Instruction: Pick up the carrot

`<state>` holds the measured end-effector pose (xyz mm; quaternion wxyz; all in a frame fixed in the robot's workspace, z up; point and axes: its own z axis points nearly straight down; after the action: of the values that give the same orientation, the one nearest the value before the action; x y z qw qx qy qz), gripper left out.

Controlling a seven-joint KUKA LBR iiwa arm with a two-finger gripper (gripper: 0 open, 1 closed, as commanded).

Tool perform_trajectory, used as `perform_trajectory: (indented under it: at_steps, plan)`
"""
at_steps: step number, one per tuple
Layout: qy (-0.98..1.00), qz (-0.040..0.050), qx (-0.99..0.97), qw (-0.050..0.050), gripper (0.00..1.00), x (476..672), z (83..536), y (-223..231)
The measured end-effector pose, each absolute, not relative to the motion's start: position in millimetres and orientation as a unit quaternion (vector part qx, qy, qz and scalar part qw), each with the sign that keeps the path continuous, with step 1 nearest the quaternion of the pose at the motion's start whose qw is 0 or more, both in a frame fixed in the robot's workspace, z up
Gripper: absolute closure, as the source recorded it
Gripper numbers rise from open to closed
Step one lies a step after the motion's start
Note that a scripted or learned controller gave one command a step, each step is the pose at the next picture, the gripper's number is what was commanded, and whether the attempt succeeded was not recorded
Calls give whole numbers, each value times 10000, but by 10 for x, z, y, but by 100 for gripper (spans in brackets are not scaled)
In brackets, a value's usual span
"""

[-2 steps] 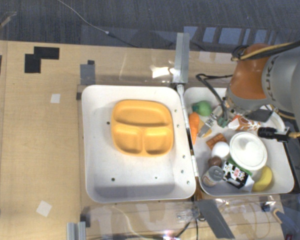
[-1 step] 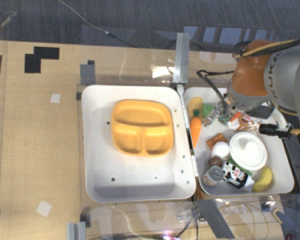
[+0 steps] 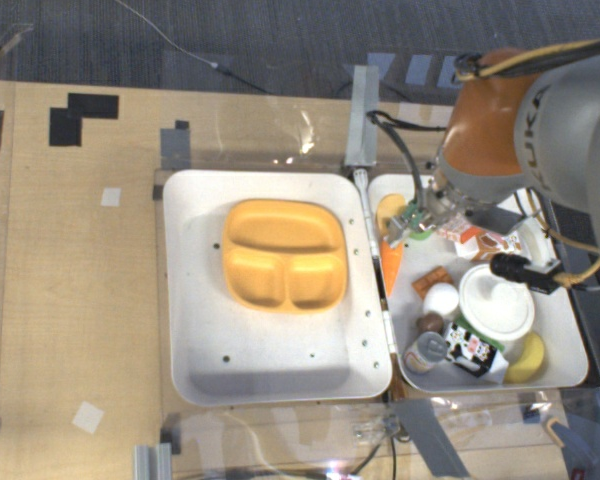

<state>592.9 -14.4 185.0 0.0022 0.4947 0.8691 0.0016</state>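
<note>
The carrot (image 3: 390,264) lies along the left wall of the right bin (image 3: 570,353), orange body pointing toward the front, green top (image 3: 397,231) toward the back. My gripper (image 3: 421,219) hangs over the back left part of that bin, just right of the carrot's green top and very close to it. The wrist and orange band hide much of the gripper from above. I cannot make out whether it touches the carrot.
The left bin (image 3: 195,298) holds a yellow divided plate (image 3: 284,254). Crowding the right bin are a white bowl (image 3: 496,304), a banana (image 3: 526,358), a white egg (image 3: 441,298), a small can (image 3: 429,349), a black-and-white carton (image 3: 470,349) and a red-and-white packet (image 3: 477,238).
</note>
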Motion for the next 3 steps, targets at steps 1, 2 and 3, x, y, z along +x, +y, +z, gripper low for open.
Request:
perform_trajectory:
  at_steps: [1,2,3]
  plan:
    - [8677,-2,4970,-21,100,4853,1823,525]
    - [9024,-14,4310,-26,100,4847,1301,1152]
    - [9019,-10,4318,-16,0,4855,1311,1143]
